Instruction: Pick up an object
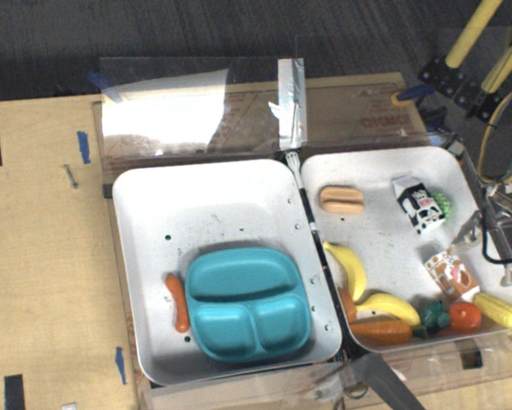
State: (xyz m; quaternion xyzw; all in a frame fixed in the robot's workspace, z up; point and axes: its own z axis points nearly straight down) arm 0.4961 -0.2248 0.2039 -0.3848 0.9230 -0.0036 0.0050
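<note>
While nothing is lifted yet, I size things up from the worktop (37,266) down: the left bin (139,202) holds a teal tray (245,301) with a sausage (178,302) just beside its left edge, and the right bin (374,166) holds all the rest. Dark metalwork and cables (510,220) crowd that bin's right rim; I take it for the arm's end, but I cannot tell how the jaws stand. Two bananas (352,271) (387,306) lie against the divider, the lower one touching a carrot (381,330). Along the near wall a corn cob (498,310), a tomato (465,315) and a green piece (433,318) are packed together, with a packet (450,273) just above them. The bun (341,199) and the carton (421,206) lie apart, so I judge either the safest pick. Going for the near-wall cluster risks the jaws striking the wall or a neighbour and closing on nothing. The tomato could roll off, and the flat packet may slip.
</note>
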